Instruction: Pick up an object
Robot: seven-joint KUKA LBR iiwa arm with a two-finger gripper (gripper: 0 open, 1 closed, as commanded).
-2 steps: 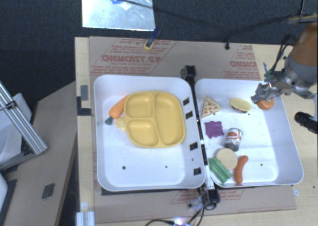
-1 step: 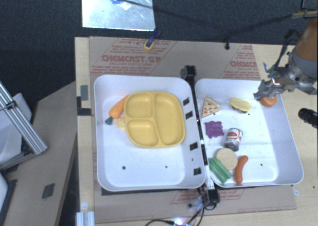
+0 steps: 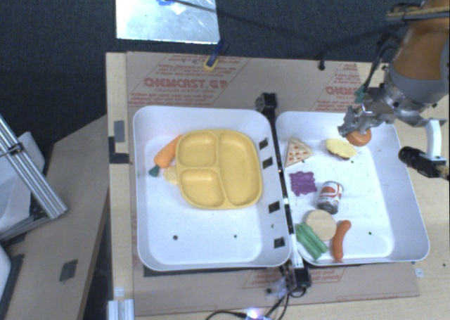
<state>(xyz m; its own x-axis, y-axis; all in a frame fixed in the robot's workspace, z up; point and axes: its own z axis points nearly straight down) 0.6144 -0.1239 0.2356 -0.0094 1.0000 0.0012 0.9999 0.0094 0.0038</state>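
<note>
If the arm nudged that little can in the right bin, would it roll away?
Probably not at first: the small can looks to be standing on end, so a low push would likely slide it. A high push might tip it, and on its round side it could roll toward the purple piece or the round cracker. It looks stiff.

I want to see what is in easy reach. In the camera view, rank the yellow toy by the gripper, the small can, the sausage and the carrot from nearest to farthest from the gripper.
From the gripper:
1. Yellow toy, right bin, just below the gripper.
2. Small can, middle of the right bin.
3. Sausage, right bin's near edge.
4. Carrot, left bin, beside the yellow tray.
</note>
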